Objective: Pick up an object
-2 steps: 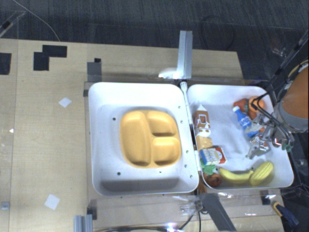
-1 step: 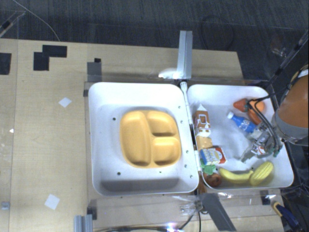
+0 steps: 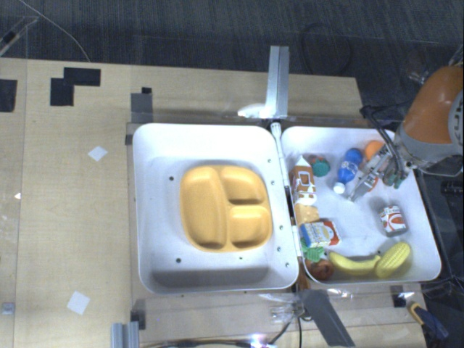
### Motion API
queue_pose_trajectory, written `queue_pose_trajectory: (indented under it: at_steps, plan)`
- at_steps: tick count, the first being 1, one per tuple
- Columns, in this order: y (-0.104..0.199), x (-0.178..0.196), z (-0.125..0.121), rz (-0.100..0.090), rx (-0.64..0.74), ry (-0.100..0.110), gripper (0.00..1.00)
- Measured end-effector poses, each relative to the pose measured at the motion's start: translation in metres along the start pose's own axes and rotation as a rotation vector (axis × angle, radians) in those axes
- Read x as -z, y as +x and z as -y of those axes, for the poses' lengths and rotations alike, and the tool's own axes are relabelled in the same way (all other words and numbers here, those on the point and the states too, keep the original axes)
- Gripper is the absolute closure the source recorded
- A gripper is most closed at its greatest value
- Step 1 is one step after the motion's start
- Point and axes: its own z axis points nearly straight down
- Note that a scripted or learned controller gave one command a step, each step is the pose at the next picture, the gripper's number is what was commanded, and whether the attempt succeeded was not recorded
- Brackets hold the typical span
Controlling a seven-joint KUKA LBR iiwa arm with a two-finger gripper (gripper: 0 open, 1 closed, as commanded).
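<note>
Camera view: the gripper (image 3: 365,182) is hanging low in the upper part of the right bin (image 3: 428,216), reaching in from the right edge. Its fingers are pointing down and to the left, and the tips are sitting right at the blue-and-white bottle (image 3: 346,170), which is lying tilted on the bin floor. Whether the tips are touching the bottle or just beside it is not resolving at this size. Whether the fingers are spread or closed cannot be told from this angle either; nothing is visibly sitting between them.

An orange ball (image 3: 373,149) is lying just above the gripper, partly hidden by the wrist. A small teal object (image 3: 320,167) is resting to the left of the bottle. Along the bin's left wall a tall carton with red and white print (image 3: 303,183) is lying lengthwise, and a flat snack packet (image 3: 319,233) is lying below it. A small red-and-white can (image 3: 392,220) is standing near the right wall, well apart from the gripper. At the near edge a banana (image 3: 354,262) is lying across the floor, with a yellow corn cob (image 3: 394,258) touching its right end and a dark red fruit (image 3: 321,269) at its left end.

The left bin (image 3: 156,194) is holding a yellow divided tray (image 3: 225,207), sitting flat near its centre. Both bins are resting side by side on the pale wooden bench (image 3: 65,216).
</note>
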Motion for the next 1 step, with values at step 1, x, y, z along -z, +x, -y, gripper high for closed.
queue_pose_trajectory:
  at_steps: [1]
  plan:
    - [-0.0035, 0.0153, -0.002, 0.013, 0.006, -0.004, 1.0]
